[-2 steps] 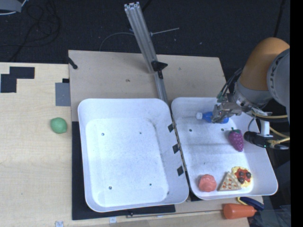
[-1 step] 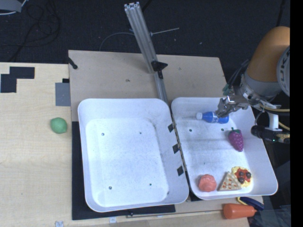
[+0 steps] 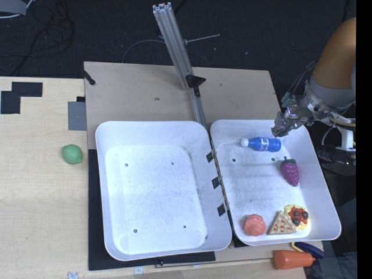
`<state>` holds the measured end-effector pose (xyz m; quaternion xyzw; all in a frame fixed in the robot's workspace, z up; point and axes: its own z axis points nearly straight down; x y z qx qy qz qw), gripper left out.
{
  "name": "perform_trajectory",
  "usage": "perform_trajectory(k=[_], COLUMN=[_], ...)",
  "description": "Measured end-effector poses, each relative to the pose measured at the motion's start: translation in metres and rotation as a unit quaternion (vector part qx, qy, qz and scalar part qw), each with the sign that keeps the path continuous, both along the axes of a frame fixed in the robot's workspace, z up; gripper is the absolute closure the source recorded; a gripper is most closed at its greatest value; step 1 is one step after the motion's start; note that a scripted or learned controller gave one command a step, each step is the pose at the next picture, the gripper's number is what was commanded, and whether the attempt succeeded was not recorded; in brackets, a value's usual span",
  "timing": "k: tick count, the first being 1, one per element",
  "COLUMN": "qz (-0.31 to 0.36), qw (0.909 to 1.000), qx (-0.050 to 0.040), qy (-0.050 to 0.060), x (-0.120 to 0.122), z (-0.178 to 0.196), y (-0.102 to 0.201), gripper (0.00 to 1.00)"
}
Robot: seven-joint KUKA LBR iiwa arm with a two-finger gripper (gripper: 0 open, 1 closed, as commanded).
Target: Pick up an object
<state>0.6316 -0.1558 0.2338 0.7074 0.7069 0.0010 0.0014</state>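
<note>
Reaching in from the right, arm (image 3: pixel 334 63) bent down over the far right corner of the right bin (image 3: pixel 325 214), orange band uppermost, grey wrist below it. Gripper (image 3: pixel 283 127) sits low at the bin's far rim, just beside the right end of the bottle (image 3: pixel 261 144); whether it touches the bottle cannot be told, and nothing shows between its tips. How far it stands open cannot be told: the tip is dark, small and blurred against the rim. Bottle lies on its side, blue with a white cap end pointing left, near the far wall of the right bin. Purple fruit (image 3: pixel 290 171) lies near it, toward the right wall. Along the near wall: a round pink-orange piece (image 3: pixel 254 225), then a waffle wedge (image 3: pixel 282 224) touching or nearly touching a small tart (image 3: pixel 297 215) with red and dark toppings. Left bin (image 3: pixel 110 156) lies alongside, black clips (image 3: pixel 215 182) at the seam between the two. Metal rail (image 3: pixel 177 45) slants from the top toward that seam. Green ball (image 3: pixel 72 154) sits on the bench left of the bins, well apart. Orange carrot-like thing (image 3: pixel 292 258) lies outside the right bin's near edge, with something blue and yellow (image 3: pixel 308 249) partly tucked under the rim. Cables cross the dark floor at top. Arm is cut off by the right edge.
</note>
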Motion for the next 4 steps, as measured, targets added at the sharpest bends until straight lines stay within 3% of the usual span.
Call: perform_trajectory(k=[4], qz=[0.002], qw=[1.0000], qx=[0.0008], qy=[0.002], x=[-0.009], z=[-0.008], y=[0.216], gripper=[1.00])
